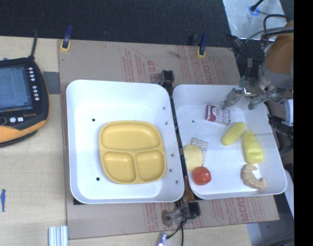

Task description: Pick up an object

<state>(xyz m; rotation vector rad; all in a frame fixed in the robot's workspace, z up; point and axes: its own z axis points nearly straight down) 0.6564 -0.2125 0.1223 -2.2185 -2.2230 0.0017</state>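
The right bin [197, 99] holds several small items: a red and white packet [217, 114], a yellow corn cob [233, 132], a yellow block [252, 146], a pale yellow wedge [193, 156], a red tomato [201, 176], a tan shrimp-like piece [253, 176] and a small patterned scrap [199, 144]. My gripper [243, 97] hangs over the bin's far right corner, above and to the right of the packet, fingers spread open with nothing between them.
The left bin [82, 106] holds a yellow divided tray [131, 151]. A teach pendant [15, 100] lies on the bench at far left. Clamps [201, 45] pin the cardboard sheet at the back edge. Cables run behind the arm at upper right.
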